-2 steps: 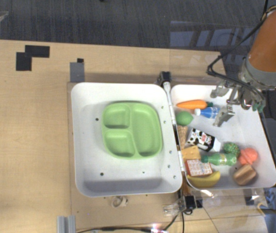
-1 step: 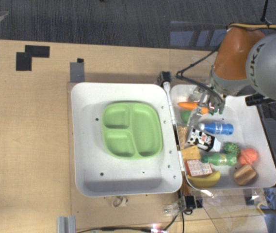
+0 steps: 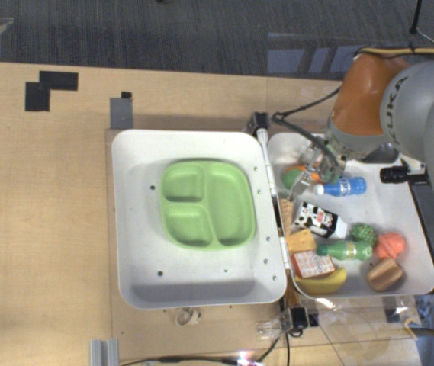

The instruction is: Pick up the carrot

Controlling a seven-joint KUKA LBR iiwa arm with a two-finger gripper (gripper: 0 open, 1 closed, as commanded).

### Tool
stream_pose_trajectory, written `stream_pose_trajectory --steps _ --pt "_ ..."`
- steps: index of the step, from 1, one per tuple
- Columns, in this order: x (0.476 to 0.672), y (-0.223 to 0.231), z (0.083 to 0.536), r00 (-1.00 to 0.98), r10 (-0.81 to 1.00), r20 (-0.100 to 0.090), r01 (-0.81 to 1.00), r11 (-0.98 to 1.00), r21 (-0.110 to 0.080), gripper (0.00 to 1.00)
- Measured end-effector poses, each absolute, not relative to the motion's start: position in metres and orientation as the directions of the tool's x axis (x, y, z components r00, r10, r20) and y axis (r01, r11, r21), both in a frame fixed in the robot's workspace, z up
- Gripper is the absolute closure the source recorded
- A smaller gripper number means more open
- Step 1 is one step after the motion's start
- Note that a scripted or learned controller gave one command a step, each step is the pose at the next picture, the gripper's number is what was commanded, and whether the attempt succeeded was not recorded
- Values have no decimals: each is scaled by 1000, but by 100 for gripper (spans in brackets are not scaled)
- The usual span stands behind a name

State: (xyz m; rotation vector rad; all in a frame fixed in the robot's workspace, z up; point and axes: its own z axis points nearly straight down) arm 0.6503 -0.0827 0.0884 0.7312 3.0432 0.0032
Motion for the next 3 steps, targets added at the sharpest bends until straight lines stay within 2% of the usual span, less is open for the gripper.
stream_pose_trajectory --steps 1,2,3 --pt "663 -82 125 -842 540 -12 540 842 7 0" --pt "655 -90 87 -712 703 -4 703 712 4 0" --pt "642 -92 89 -493 870 -4 870 493 6 0"
